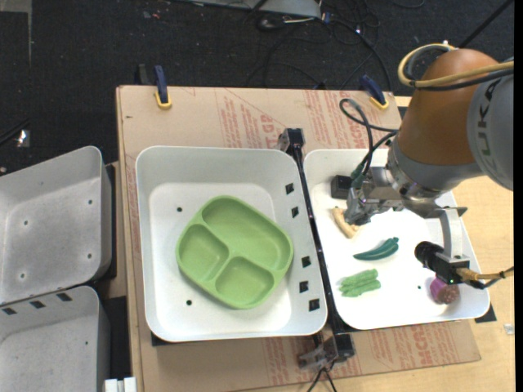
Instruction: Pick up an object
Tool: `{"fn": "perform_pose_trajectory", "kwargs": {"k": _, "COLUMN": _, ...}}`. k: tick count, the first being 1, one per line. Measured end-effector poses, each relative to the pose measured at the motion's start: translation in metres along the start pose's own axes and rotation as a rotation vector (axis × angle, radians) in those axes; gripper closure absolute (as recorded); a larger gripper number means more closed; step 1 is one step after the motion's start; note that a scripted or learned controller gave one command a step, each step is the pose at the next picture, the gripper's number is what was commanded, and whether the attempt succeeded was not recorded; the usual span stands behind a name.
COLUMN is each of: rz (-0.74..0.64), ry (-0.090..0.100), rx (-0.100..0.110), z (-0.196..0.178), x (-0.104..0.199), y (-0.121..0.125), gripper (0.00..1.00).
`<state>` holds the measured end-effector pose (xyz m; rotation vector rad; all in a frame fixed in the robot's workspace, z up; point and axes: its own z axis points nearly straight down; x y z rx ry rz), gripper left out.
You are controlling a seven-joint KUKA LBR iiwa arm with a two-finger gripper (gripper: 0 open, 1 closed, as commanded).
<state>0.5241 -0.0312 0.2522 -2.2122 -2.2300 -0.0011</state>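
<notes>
While the arm hangs over the right bin (470,317) in the camera view, its gripper (356,216) sits low above a tan wedge-shaped piece (346,223); how the jaws stand I cannot tell. Just below and beside them lie a dark green pepper (377,250) and a pale green pod (359,283); all look light, rigid, smooth toys; I would pinch the wedge across its narrow middle.

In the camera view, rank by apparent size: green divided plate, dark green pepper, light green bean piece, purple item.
1. green divided plate, largest by far
2. dark green pepper and light green bean piece, too alike to rank
3. purple item, smallest
</notes>
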Motion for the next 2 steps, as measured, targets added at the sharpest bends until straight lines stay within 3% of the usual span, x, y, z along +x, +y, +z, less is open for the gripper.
{"fn": "perform_pose_trajectory", "kwargs": {"k": 2, "rz": 0.003, "ry": -0.001, "rx": -0.001, "z": 0.021, "x": 0.094, "y": 0.045, "gripper": 1.00}}
